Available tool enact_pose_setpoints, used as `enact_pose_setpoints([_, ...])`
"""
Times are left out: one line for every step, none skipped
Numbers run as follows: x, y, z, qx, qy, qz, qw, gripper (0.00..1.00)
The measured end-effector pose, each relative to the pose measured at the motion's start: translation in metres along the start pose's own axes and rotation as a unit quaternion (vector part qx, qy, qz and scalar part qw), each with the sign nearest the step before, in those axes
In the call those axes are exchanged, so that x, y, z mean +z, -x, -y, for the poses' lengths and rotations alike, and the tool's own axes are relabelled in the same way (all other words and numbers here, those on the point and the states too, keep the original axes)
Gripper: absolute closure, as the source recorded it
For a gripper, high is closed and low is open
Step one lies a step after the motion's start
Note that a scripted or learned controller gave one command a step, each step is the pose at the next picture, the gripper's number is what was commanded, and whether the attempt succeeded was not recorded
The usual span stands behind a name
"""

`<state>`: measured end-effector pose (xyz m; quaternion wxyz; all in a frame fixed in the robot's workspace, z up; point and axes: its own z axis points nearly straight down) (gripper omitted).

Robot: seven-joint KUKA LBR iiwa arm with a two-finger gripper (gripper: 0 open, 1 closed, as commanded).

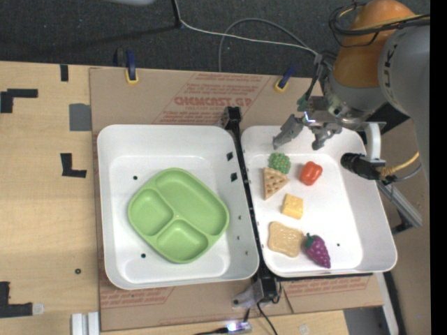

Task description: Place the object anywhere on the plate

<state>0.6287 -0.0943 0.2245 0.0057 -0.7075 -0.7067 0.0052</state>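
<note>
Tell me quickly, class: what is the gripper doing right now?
Gripper: jaws open, holding nothing, poised above the right bin's far end.

Robotics lab test bench: a cardboard sheet [209,100] clamped [130,68] to a wooden table [42,208], two white bins [112,187], toy food [293,206], loose cabling [230,33], and black tape marks [68,165].

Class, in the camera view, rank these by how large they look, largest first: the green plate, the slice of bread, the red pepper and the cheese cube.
1. green plate
2. slice of bread
3. red pepper and cheese cube: these look about alike, so no ranking between them.
</note>
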Motion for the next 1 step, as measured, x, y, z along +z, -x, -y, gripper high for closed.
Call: enact_pose_setpoints([-0.0084, -0.0002, -0.0025, -0.001, 0.007, 0.001, 1.0000, 0.00])
